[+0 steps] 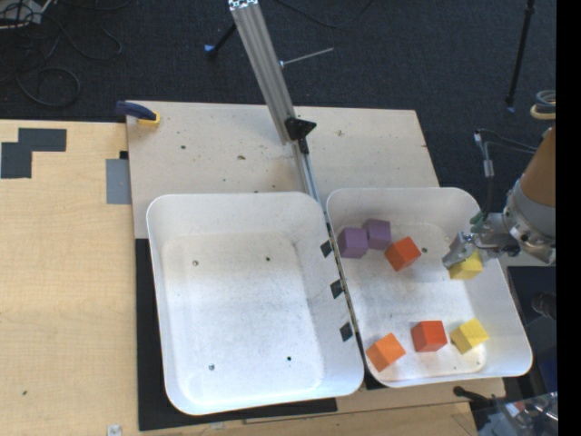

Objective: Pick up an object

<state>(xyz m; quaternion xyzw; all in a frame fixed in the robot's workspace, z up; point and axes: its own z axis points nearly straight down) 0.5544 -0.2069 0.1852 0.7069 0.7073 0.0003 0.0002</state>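
The gripper [461, 259] is clenched on a yellow cube [467, 267] above the right bin [513, 352], right of the orange cube [402, 253]; it looks barely pinched and could slip out.

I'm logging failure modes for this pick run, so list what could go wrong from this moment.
1. The pincer sits right at a yellow block by the right bin's wall; whether it truly grips is unclear, so the block may slip out on lifting.
2. So close to that wall, the pincer could scrape or nudge the bin.
3. If dropped, the block could knock into the orange cube nearby and scatter it.
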